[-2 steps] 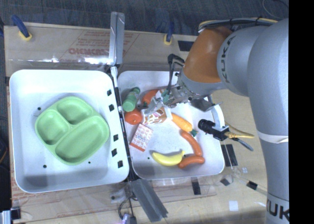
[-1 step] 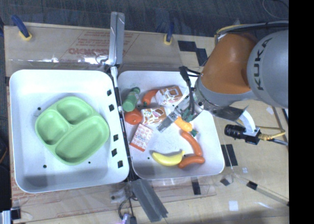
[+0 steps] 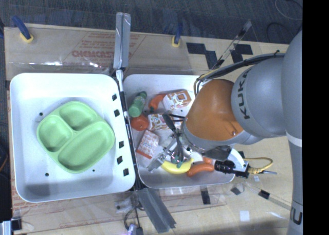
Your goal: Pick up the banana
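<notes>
The yellow banana [image 3: 177, 167] lies near the front edge of the right bin [image 3: 154, 80], partly covered by the gripper. My gripper [image 3: 171, 156] hangs low over the banana's left end, under the orange wrist band [image 3: 213, 113]. Whether it touches the banana cannot be made out. The arm's bulk hides the right half of this bin.
An orange carrot-like piece [image 3: 202, 167] lies right beside the banana. A green bottle [image 3: 137, 104], a red round item [image 3: 139, 123] and several snack packets [image 3: 148, 144] crowd the right bin's left side. A green divided plate [image 3: 76, 135] sits in the left bin [image 3: 20, 177].
</notes>
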Controlling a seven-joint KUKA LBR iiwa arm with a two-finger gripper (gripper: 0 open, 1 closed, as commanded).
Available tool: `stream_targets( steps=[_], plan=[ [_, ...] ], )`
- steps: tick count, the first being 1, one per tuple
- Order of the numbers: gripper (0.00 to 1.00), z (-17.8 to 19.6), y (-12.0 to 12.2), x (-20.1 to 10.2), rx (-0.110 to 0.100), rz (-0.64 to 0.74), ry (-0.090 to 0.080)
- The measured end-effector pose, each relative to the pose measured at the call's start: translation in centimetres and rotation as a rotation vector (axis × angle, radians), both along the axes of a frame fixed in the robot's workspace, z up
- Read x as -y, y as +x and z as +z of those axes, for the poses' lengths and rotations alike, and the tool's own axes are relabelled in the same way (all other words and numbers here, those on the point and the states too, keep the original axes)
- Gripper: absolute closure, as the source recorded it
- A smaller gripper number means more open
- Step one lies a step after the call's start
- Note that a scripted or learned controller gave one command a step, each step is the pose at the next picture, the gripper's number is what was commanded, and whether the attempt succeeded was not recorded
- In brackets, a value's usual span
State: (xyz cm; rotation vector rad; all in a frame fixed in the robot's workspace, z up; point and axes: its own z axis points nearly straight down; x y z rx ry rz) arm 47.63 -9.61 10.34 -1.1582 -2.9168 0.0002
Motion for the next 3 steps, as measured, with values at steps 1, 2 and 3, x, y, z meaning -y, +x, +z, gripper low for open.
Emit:
stream_targets(
  steps=[1, 2, 3],
  plan=[
    [0.00, 8.9, 7.3, -3.4, 0.003, -0.131, -0.002],
    [0.00, 8.8, 0.0, -2.9, 0.001, -0.089, -0.001],
    [0.00, 8.8, 0.1, -4.5, 0.000, 0.173, 0.000]
  ],
)
